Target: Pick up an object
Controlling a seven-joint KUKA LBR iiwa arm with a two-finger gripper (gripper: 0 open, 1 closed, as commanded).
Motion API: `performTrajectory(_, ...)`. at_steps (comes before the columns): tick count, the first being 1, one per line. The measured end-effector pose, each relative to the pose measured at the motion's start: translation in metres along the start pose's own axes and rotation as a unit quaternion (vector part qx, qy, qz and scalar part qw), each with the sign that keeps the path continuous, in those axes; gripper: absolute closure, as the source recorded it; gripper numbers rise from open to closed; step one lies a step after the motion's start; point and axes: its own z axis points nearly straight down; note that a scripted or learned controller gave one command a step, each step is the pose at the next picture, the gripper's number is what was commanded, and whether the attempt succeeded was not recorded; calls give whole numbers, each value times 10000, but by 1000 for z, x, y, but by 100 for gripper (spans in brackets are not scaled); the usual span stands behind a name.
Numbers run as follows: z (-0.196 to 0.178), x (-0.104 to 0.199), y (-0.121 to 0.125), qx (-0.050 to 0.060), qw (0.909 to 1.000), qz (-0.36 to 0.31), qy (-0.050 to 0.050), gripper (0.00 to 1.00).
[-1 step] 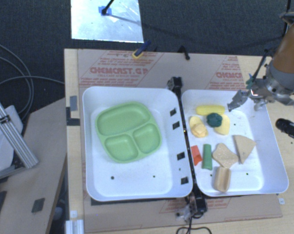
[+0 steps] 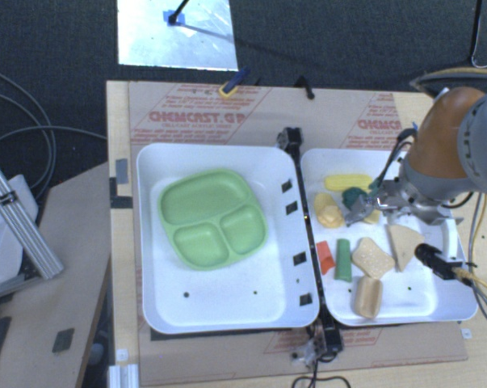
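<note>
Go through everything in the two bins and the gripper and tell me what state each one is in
Green divided plate: flat in the left bin, nothing on it.
Yellow banana: lying in the right bin, by the gripper.
Green stick: lying flat.
Orange piece: lying beside the green stick.
Cracker: lying flat.
Bread roll: lying at the front.

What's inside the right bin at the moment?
The right bin holds toy food: a yellow banana, orange stick, green stick, cracker and bread roll. The gripper covers anything beneath it.
</note>
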Motion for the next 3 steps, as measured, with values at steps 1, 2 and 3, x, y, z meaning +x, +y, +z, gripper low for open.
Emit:
performTrajectory(1, -25, -23, 69, -85, 10000, -24, -32, 0)
performTrajectory(2, 29, 33, 43, -30, 10000, -30, -7, 0)
performTrajectory(3, 30, 36, 84, 145, 9999, 19, 5, 0)
